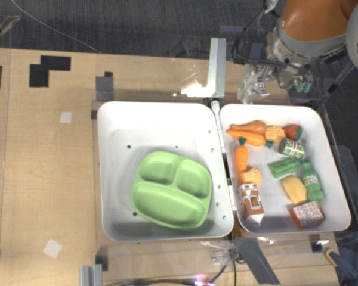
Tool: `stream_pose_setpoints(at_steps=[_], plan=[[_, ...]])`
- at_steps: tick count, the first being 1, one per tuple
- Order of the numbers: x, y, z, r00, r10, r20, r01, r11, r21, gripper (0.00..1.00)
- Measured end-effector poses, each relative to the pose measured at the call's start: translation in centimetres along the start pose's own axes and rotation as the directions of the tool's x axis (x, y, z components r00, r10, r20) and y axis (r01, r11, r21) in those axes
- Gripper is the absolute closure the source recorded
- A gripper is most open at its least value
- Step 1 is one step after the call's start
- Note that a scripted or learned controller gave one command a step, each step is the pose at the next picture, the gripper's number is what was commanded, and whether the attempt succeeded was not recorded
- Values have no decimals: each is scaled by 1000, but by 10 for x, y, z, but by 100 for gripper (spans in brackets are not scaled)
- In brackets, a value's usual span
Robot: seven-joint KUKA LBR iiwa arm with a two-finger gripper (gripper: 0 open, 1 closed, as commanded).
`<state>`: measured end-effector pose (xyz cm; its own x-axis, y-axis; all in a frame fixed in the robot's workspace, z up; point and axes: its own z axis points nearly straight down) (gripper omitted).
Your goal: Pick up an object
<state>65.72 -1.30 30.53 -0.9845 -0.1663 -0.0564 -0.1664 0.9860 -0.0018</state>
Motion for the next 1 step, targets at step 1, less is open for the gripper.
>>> stream_pose_setpoints(at_steps=[1], plan=[[49,-18,20,994,94,-48,-94,996,3,100]])
